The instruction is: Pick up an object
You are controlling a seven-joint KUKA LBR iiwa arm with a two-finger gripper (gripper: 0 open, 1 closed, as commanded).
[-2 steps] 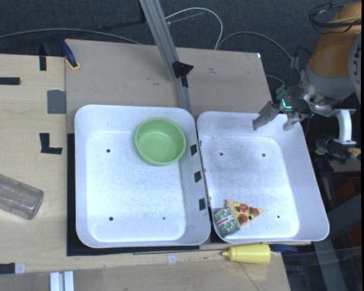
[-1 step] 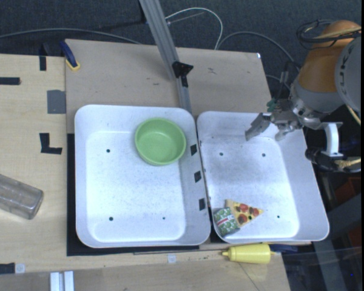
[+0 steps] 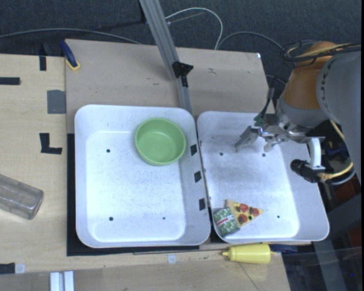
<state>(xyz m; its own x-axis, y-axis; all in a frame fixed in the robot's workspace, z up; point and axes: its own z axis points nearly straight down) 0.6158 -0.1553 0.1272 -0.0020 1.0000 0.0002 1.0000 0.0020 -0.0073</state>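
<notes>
1 yellow bottle; 1 pizza slice; 1 green bowl; pincer empty

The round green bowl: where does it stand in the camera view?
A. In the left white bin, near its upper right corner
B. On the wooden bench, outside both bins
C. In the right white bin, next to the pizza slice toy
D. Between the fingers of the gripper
A. The round green bowl sits inside the left white bin, close to its upper right corner, apart from the gripper, which is over the right white bin.
</notes>
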